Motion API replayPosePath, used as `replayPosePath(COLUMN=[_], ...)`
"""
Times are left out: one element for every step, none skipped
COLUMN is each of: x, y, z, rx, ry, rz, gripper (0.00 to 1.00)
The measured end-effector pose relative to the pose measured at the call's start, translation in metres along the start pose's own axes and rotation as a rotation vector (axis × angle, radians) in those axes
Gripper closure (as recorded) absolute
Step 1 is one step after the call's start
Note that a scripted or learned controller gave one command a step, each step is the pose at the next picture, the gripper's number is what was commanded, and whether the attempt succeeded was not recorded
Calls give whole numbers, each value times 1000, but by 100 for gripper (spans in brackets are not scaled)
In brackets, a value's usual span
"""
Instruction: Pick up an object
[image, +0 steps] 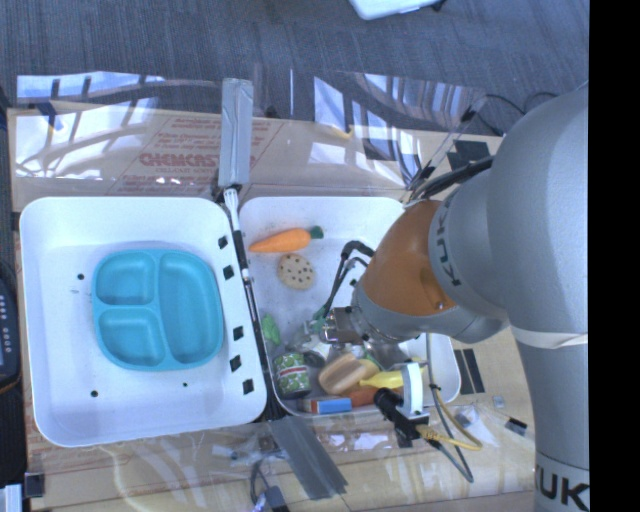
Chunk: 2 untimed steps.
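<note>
— Below the claw lie crowded toys: a bread roll, a green ball.
— Is it clamped? I cannot tell (wrist hides it). Neighbours may block the grasp.

Teal divided tray: smooth plastic, faint sheen. White bins around it: matt plastic. Arm shell: smooth grey, satin; orange band glossy. Carrot, right of tray: matt.
</note>
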<state>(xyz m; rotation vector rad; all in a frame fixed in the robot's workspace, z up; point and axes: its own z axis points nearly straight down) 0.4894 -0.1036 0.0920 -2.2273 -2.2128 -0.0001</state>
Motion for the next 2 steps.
replayPosePath(x=[0,20], y=[1,71], z=[-9,-213], rx=[1,-8], ry=[0,-2], rz=[-5,-20], gripper=[100,100])
